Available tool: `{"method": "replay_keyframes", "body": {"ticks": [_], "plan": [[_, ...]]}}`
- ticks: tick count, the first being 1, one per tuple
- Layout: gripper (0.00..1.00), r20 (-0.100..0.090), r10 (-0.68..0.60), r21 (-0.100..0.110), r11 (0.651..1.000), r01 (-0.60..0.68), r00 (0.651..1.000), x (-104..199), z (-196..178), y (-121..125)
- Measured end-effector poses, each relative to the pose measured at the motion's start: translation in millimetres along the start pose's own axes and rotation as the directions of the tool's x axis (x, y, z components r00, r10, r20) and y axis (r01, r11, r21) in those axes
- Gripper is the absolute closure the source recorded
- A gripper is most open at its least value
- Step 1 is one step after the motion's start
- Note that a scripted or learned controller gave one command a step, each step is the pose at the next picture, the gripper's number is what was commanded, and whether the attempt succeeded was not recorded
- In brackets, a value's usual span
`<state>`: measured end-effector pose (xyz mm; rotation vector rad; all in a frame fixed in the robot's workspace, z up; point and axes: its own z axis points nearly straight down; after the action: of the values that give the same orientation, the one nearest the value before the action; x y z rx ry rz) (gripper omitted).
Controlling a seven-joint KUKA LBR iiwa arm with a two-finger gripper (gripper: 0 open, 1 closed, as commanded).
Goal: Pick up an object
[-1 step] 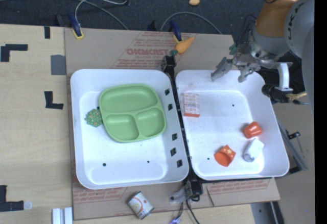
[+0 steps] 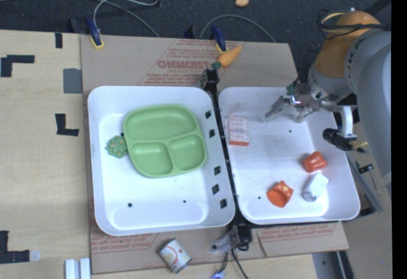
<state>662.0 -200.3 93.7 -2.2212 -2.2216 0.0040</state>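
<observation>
Gripper: over the far right part of the right bin, fingers spread apart, one reaching left toward the bin's middle and one pointing down toward its floor, nothing between them; grey arm with orange band entering from the bin's right edge. Right bin contents: a small white packet with red print lying flat near the left wall, toward the far end, well left of the gripper; an orange-red rounded object near the right wall, about midway along it; a white and grey object just beside it toward the near right corner; an orange angular object near the near edge, left of the white one and apart from it. Left bin: a green three-compartment plate in its middle, tilted slightly; a small green knobbly object touching the plate's left rim. Bench surroundings: brown cardboard sheet under both bins; an orange object on the cardboard beyond the bins' shared far corner; a small orange scrap on the dark floor beyond; a small can lying on its side beyond the near edge of the left bin; two blue clamps at the cardboard's far edge
</observation>
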Motion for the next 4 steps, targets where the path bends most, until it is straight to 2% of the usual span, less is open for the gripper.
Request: {"method": "replay_keyframes", "body": {"ticks": [1,2,3,4], "plan": [[0.00,-0.001,0.000,-0.002,1.000,0.000,1.000,-24,-65,-75],[0.00,-0.002,0.000,-0.001,1.000,0.000,1.000,-23,2,-118],[0.00,0.004,-0.001,-0.012,1.000,0.001,1.000,-12,6,-144],[1.00,0.005,0.000,-0.011,1.000,0.000,1.000,-12,-3,-144]]}}
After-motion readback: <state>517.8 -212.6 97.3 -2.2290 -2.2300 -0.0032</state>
